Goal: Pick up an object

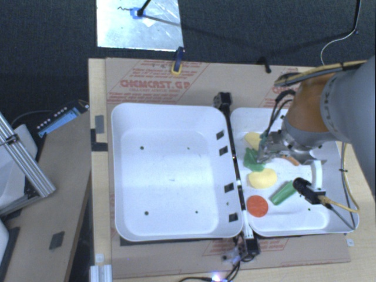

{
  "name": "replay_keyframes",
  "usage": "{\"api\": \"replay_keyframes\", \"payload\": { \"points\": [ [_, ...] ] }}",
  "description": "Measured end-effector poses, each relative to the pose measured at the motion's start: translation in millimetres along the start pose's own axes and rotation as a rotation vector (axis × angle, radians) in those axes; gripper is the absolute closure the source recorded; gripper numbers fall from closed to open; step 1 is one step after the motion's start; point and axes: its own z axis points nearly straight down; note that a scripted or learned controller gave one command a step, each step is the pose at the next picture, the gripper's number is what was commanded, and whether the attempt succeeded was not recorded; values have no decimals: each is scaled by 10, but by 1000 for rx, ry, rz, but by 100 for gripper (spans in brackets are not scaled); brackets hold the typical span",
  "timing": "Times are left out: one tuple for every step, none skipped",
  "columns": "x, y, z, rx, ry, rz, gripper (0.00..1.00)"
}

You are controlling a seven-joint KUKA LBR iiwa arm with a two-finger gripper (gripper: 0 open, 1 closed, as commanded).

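my gripper [262, 151] is low in the right bin [329, 222], over a green piece [253, 160] between two yellow pieces [252, 139]. i cannot tell its state. being so crowded, it may slip or catch a neighbour.

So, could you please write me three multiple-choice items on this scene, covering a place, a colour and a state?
1. Which bin holds the objects?
A. left bin
B. right bin
C. both

2. What colour is the disc?
A. blue
B. white
C. red

3. Where is the end effector?
A. low in the right bin
B. above the left bin
C. off the bench

Key:
1 B: the objects all lie in the right bin.
2 C: the disc is red.
3 A: the end effector is down by the green piece.
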Motion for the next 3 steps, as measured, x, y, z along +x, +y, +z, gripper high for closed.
{"api": "replay_keyframes", "payload": {
  "points": [
    [1383, 166, -939, -6, 7, -13, 100],
    [2491, 137, -2014, -6, 6, -12, 100],
    [3104, 455, -2218, 0, 4, -5, 100]
  ]
}}
